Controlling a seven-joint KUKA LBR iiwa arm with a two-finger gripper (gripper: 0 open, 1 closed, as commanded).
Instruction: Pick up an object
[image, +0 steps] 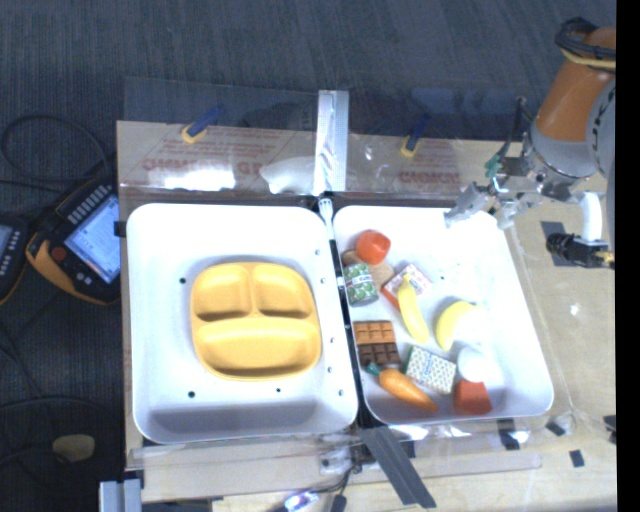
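Gripper (470, 207) poised at right bin's (520, 290) far corner, apart from everything; open or closed, cannot tell. Toy food crowded lower down: tomato (373, 245), banana (413, 312), carrot (405, 386), chocolate bar (375, 342). Likely trouble: tight packing, so neighbours nudged or round pieces slipping free.

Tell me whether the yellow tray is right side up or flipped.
Right side up: the yellow tray lies flat in the left bin, its three compartments facing upward.
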